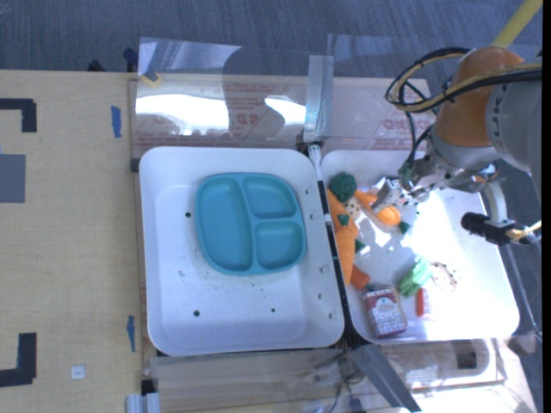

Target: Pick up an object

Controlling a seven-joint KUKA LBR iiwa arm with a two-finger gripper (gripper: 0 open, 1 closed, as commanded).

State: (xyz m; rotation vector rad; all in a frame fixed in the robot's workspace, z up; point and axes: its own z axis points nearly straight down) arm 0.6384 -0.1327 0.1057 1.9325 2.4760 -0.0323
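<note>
My gripper [398,194] hangs low over the back left part of the right bin [482,274], reaching in from the upper right. Just below it lies a small orange piece [389,216], and another orange piece [366,200] sits to its left. A dark green broccoli-like toy [343,184] rests near the bin's back left corner. A long orange carrot [344,241] lies along the left wall. Toward the front are a light green item [415,274], a small red piece [420,303] and a red and white packet [386,311].
The left bin [172,308] holds a blue divided plate [251,222] in its middle. A ridge between the two bins [329,231] runs beside the carrot. A clear plastic wall [224,110] stands behind the bins. The right bin's right half is bare white.
</note>
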